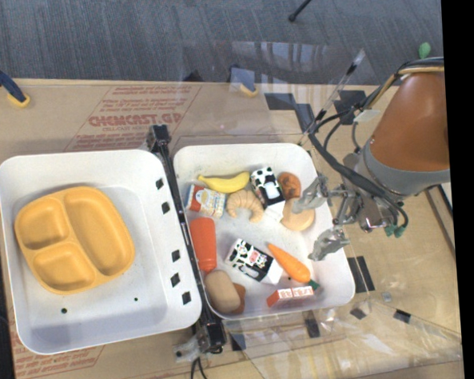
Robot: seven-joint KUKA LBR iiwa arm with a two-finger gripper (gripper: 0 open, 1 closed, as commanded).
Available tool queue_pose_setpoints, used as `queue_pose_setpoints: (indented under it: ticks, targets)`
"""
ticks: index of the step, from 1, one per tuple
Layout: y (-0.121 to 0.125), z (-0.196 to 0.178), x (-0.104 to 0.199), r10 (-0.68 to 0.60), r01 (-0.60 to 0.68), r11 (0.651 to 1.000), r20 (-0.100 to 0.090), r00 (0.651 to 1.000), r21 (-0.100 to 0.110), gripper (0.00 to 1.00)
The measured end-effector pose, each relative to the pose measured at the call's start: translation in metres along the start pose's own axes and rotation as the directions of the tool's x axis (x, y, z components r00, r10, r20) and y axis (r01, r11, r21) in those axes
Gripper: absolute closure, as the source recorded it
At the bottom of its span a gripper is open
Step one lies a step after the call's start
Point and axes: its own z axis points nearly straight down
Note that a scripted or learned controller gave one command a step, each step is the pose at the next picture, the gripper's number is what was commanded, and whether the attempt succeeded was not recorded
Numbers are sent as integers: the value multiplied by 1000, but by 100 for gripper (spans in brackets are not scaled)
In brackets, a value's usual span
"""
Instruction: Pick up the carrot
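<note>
The orange carrot (pixel 289 262) lies at a slant in the right bin (pixel 243 151), near its front right corner, its green tip pointing to the front right. It rests between a cow-patterned carton (pixel 248 260) and a red packet (pixel 292 293). My gripper (pixel 322 217) hangs over the bin's right rim, just right of and slightly behind the carrot. It is open, its two fingers spread apart with nothing between them. The grey arm with its orange band (pixel 413 126) reaches in from the right.
The right bin also holds a banana (pixel 224 181), a croissant (pixel 247 204), a second cow carton (pixel 265 184), a beige wedge (pixel 298 216), a red cylinder (pixel 204 243) and a potato (pixel 222 291). A yellow divided plate (pixel 73 235) sits in the left bin (pixel 75 165).
</note>
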Motion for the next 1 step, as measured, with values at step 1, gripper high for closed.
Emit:
queue_pose_setpoints:
  ticks: [1]
  targets:
    - [-22,166,-26,-136,136,991,7,991,2,0]
